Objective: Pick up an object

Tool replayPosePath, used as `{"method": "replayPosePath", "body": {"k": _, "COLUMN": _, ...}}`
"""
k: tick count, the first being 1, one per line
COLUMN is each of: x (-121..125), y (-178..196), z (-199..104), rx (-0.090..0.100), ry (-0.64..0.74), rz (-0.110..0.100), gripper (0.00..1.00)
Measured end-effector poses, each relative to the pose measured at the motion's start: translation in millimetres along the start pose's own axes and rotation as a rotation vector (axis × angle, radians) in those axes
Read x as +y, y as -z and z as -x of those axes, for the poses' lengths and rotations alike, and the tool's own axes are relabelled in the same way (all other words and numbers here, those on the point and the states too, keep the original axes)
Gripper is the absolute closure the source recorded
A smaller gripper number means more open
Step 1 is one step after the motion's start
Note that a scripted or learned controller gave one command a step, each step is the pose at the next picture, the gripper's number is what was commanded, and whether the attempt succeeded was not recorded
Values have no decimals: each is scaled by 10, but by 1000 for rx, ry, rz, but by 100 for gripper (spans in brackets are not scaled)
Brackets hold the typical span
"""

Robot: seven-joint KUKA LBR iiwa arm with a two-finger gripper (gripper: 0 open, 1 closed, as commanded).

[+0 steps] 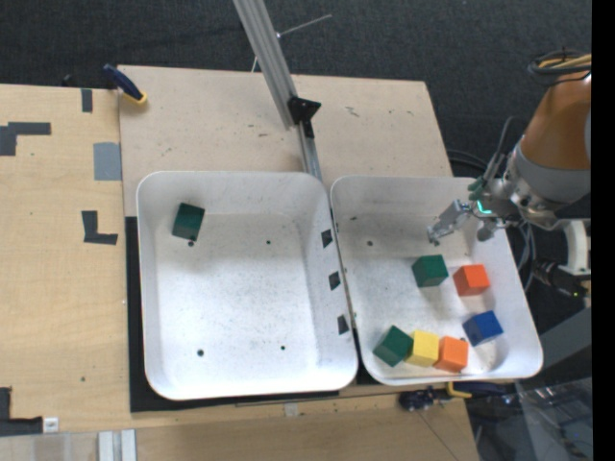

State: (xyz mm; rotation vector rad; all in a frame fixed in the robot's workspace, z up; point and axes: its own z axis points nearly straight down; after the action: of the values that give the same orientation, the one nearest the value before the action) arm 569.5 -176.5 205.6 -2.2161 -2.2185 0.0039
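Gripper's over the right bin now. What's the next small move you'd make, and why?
Probably ease the gripper down and slightly toward the camera, onto the green cube. It hangs just above and behind that cube, holding nothing, and the cube is the nearest one. It stands a little apart from the orange cube beside it, so the fingers should have room on either side.

text: none legible | labels: none | brands: none | numbers: none | signs: none
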Motion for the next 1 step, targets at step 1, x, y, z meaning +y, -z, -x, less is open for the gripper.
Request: {"method": "replayPosePath", "body": {"k": 1, "x": 11, "y": 27, "z": -2, "rx": -1, "ry": 2, "rz": 5, "gripper": 0}}
